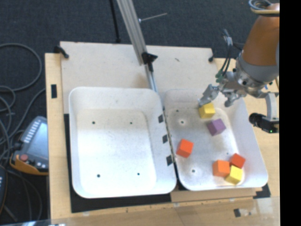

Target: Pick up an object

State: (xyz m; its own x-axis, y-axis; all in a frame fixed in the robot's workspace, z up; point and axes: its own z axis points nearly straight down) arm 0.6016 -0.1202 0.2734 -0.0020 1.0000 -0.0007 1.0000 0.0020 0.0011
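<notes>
Wooden bench (103, 65) on dark carpet (56, 13), slanted metal rail (131, 22) at the back, loose black cables (14, 74) at left, handheld control pendant (34, 145) beside them

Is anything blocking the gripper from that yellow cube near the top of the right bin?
Nothing visible does. The gripper hangs just above the yellow cube; the nearest neighbour, a purple cube, lies beside it on the near side, not between them.
</notes>
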